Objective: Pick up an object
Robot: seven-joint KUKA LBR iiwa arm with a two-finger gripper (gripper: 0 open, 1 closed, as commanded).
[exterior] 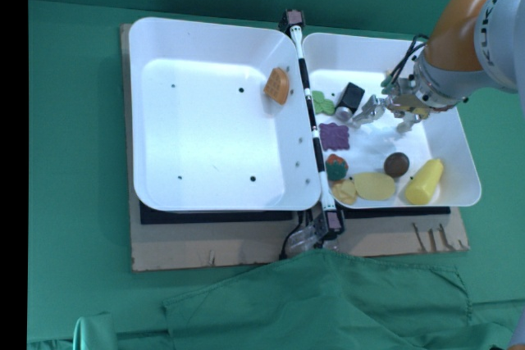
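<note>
My gripper (386, 117) hangs over the middle of the right bin (459, 152), its two fingers spread apart and open, with nothing between them. Its left finger (366, 111) sits close to a black cylinder (351, 97). Below the gripper lie a brown ball (396, 165) and a yellow bottle-shaped piece (424, 182). A purple flat piece (334, 135), a green piece (322, 102), a red and green strawberry (336, 167) and a yellow flat piece (374, 186) lie along the bin's left side. An orange piece (277, 85) rests against the right wall of the left bin (164, 45).
A black and white rail (308, 106) divides the two bins. The bins stand on brown cardboard (213, 258) over a green cloth. A fold of green cloth (328, 299) lies in front. The arm's orange band (459, 29) rises at the upper right.
</note>
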